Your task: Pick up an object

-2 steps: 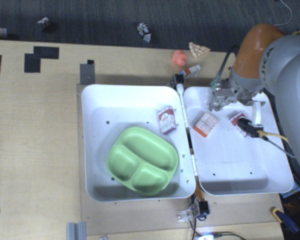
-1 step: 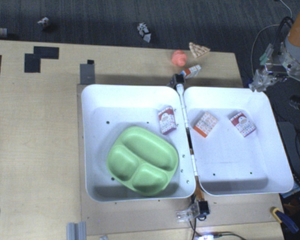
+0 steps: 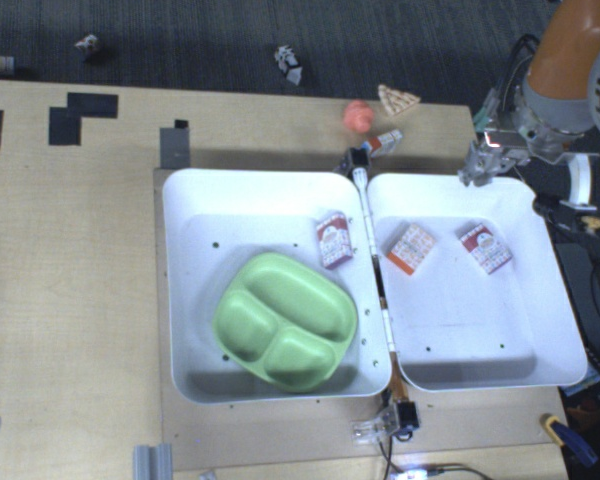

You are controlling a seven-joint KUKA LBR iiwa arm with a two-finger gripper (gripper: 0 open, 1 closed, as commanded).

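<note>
A green divided plate (image 3: 285,318) lies in the left bin (image 3: 185,268). A small red and white carton (image 3: 333,239) leans by that bin's right wall. In the right bin (image 3: 540,318) lie two more small cartons: an orange and white one (image 3: 411,247) and a red and white one (image 3: 485,247). My gripper (image 3: 477,172) hangs over the right bin's far rim, above and behind the cartons. Nothing is seen between its fingers.
A pink ball (image 3: 358,116), a wedge-shaped toy (image 3: 398,99) and a small tube (image 3: 382,143) lie on the bench behind the bins. Cables and fittings crowd the right edge. The wooden bench stretches to the left.
</note>
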